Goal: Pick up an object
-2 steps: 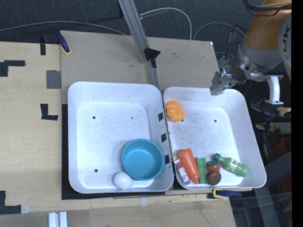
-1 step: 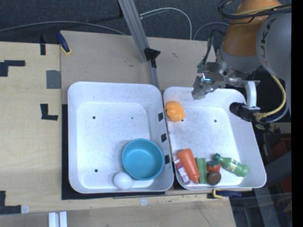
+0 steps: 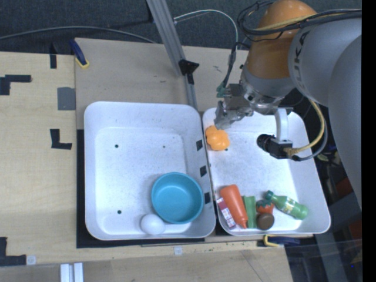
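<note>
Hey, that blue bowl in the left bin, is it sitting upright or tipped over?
Upright. The blue bowl rests on the floor of the left bin with its round opening facing up, a white ball against its lower left side.

Even, bright overhead light, soft shadows, slightly grainy picture

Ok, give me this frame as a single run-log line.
end effector: above orange fruit, right bin | grasp: unconfirmed | left bin: blue bowl, white ball
</note>
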{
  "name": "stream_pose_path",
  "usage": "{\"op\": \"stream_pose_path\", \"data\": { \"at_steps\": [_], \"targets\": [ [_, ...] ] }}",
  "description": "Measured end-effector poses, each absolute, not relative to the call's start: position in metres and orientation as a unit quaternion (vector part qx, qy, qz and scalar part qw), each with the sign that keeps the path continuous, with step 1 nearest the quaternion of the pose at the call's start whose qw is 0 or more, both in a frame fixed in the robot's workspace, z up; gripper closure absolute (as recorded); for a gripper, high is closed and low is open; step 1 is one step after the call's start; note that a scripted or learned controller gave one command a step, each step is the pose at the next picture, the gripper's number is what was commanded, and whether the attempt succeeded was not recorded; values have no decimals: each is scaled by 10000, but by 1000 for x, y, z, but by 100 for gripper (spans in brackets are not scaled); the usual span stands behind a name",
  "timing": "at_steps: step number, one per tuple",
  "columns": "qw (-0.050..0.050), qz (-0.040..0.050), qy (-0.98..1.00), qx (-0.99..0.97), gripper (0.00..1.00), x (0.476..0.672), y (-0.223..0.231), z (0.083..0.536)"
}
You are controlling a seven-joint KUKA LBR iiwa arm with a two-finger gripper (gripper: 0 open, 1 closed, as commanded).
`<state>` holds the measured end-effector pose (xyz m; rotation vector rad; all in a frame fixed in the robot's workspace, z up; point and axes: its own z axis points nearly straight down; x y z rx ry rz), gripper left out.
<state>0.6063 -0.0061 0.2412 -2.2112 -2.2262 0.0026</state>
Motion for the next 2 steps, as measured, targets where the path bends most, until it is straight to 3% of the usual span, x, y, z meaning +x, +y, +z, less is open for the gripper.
{"op": "stream_pose_path", "data": {
  "at_steps": [1, 2],
  "targets": [
    [10, 1, -7094, -7048, 100, 607, 40, 242],
    [16, 3, -7098, -7044, 100, 595, 96, 244]
  ]
}}
